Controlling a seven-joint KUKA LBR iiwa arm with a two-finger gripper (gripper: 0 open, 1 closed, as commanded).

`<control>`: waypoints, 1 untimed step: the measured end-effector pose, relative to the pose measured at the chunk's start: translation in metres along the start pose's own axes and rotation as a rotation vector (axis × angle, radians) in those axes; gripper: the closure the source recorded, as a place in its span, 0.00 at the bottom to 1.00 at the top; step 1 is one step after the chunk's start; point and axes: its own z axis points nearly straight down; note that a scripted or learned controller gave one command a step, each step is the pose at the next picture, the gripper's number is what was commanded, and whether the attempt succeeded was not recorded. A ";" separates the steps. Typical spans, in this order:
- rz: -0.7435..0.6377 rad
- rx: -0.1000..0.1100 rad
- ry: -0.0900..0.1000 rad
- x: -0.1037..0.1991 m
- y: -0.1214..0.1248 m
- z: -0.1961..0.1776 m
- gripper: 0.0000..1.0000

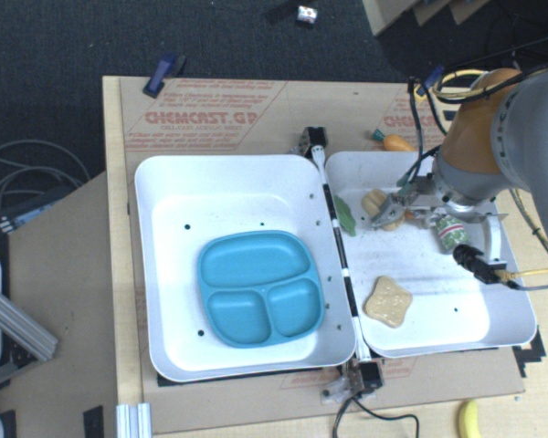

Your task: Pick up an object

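In the right bin [493, 322], a tan lump [376, 201] lies just beside the claw [389, 213].

Blue tray [258, 286] (three compartments), tan cracker [388, 301], white bins [155, 245].

Tan cracker [388, 301] flat in right bin [507, 322]

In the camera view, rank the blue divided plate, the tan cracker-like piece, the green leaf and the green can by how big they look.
1. Blue divided plate, by far the largest.
2. Tan cracker-like piece.
3. Green leaf and green can: they look about alike, and the arm hides part of the can, so I won't rank them.
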 end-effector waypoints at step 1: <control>0.000 0.002 0.002 0.028 0.060 0.000 0.00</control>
